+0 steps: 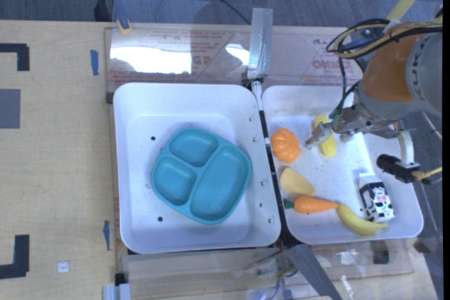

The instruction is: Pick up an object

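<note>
The right bin [299, 100] holds several toy foods. A small orange pumpkin [286, 144] sits near its left wall, with a pale yellow wedge [296, 183] just in front of it. An orange carrot [314, 205] and a yellow banana [358, 220] lie along the front. A white and black carton [376, 199] stands at the right. My gripper [330, 128] reaches in from the right and hangs over a small yellow piece [328, 145] at the bin's middle back. Its tip partly covers that piece, and I cannot tell whether it touches it.
The left bin [133, 123] carries a blue divided plate [202, 174]. A metal post [260, 46] stands behind the wall between the bins. The grey arm with its orange band [387, 77] and cables overhangs the right bin's back right corner.
</note>
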